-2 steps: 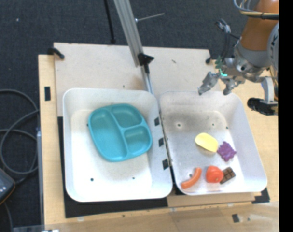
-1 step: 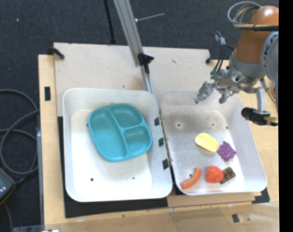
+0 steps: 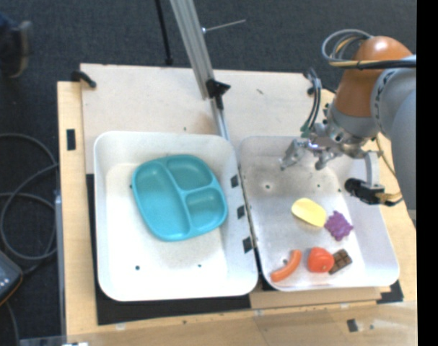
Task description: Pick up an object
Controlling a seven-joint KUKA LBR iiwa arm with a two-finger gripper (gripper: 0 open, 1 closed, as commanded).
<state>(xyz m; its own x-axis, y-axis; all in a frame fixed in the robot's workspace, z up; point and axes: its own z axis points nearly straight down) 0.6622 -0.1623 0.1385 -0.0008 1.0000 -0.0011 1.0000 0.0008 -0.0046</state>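
We are seeing five small objects lying in the right bin (image 3: 276, 186), all gathered toward its near right corner. A pale yellow piece (image 3: 309, 212), oval and flat, is resting nearest the bin's middle. Just beside it on the right, a knobbly purple cluster (image 3: 339, 225) is sitting. Below them, a red round object (image 3: 320, 259) is lying between a curved orange piece (image 3: 287, 265) on its left and a small dark brown block (image 3: 340, 261) touching its right side. Nothing is lifting any of them.
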